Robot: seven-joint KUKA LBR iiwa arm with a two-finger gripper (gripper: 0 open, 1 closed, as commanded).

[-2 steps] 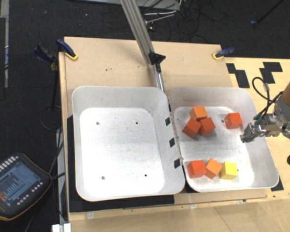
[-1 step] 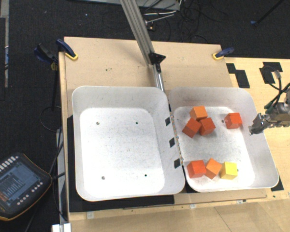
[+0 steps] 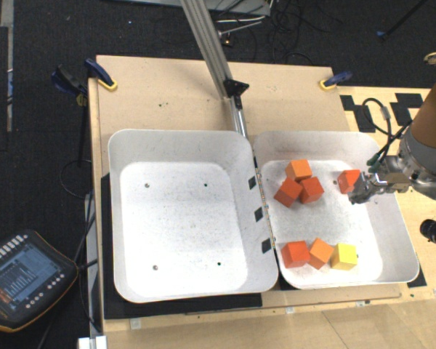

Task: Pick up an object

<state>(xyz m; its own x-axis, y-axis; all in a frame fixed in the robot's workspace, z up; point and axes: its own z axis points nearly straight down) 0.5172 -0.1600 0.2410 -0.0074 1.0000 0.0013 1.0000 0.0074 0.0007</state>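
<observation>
Several small cubes lie in the right bin (image 3: 397, 227). An orange cube (image 3: 300, 169) rests against two red cubes (image 3: 288, 192) (image 3: 312, 189) near the bin's upper left. Along the front sit a red cube (image 3: 296, 254), an orange cube (image 3: 321, 252) and a yellow cube (image 3: 345, 256). Another red cube (image 3: 346, 179) lies near the right side. My gripper (image 3: 360, 193) reaches in from the right, low over the bin, and its tip sits right beside this cube's lower right edge. The view leaves unclear whether it grips the cube.
The left bin (image 3: 116, 195) stands beside the right one. A slanted metal pole (image 3: 211, 42) crosses the back of the bench. Clamps (image 3: 102, 75) (image 3: 336, 81) sit at the bench's far corners. A teach pendant (image 3: 22, 278) lies at the lower left.
</observation>
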